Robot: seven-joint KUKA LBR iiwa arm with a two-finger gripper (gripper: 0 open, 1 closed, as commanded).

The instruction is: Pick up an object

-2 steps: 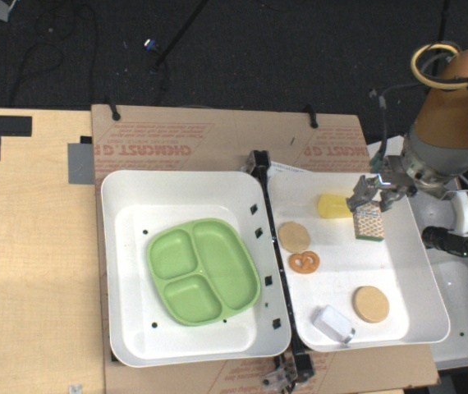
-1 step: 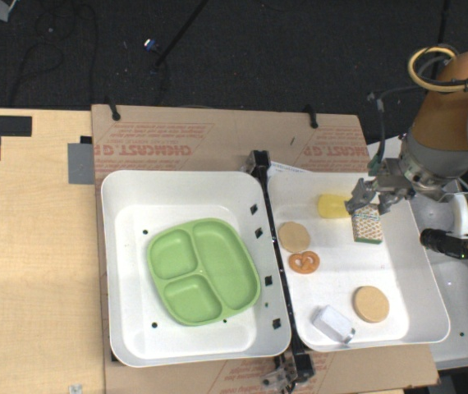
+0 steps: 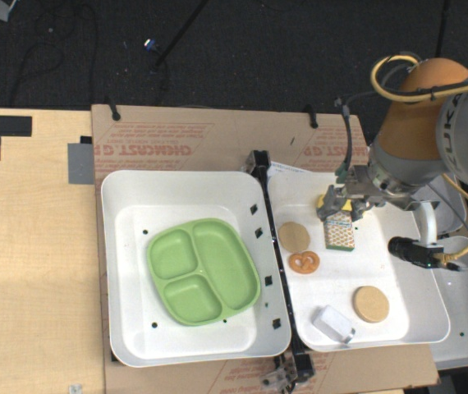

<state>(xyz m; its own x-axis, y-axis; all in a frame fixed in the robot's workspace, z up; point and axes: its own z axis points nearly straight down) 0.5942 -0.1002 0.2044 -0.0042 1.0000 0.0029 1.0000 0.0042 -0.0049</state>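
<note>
Grey fingers of the gripper (image 3: 340, 209) were clamped on a small patterned packet (image 3: 340, 233), hanging just above the right bin (image 3: 431, 335) near its far edge. Only its top looked pinched, so it could swing and slip free during lifting.

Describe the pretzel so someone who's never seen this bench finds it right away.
Look in the right-hand white bin, near its left wall. The pretzel lies just below a plain round tan cookie. It's the small orange-brown piece twisted into loops with holes, unlike the solid discs around it.
</note>
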